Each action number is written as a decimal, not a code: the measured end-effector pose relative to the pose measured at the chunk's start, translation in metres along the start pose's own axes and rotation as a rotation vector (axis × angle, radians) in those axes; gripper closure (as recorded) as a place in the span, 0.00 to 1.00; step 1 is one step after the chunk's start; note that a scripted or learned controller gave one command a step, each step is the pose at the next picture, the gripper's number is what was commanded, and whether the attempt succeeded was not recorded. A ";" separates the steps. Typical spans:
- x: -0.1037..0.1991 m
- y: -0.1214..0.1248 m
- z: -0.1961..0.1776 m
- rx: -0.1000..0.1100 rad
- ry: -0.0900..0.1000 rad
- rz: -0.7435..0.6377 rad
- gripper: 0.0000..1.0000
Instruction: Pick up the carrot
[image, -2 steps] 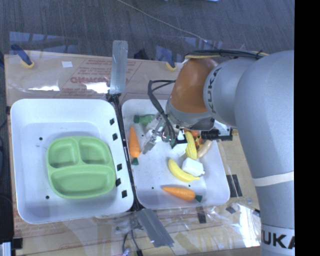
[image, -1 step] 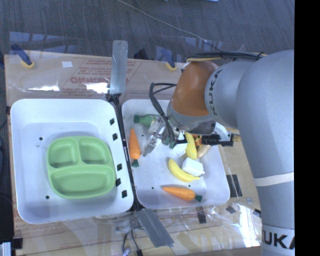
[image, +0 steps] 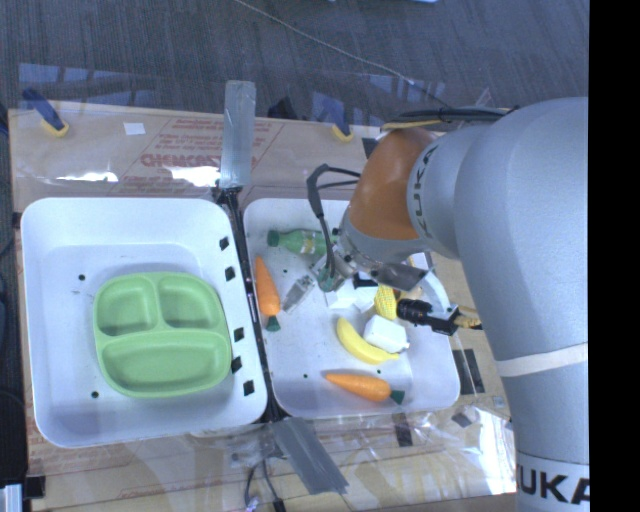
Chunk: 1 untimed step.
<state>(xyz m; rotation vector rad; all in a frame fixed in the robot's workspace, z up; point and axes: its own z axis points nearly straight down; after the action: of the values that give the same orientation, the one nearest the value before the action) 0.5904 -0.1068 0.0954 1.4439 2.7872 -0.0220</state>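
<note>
Seemingly empty, its opening unclear, the metal pincer (image: 300, 292) hangs beside a smooth tapered orange carrot (image: 266, 288).

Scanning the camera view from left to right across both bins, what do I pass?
Green divided plate in the left bin → carrot by the right bin's left wall → green bottle → second carrot at the near edge → banana → corn cob.
</note>
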 end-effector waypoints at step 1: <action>0.014 -0.016 0.001 -0.005 0.008 0.360 0.00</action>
<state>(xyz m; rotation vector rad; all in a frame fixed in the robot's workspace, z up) 0.5696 -0.1047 0.0949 1.9213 2.4857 -0.0079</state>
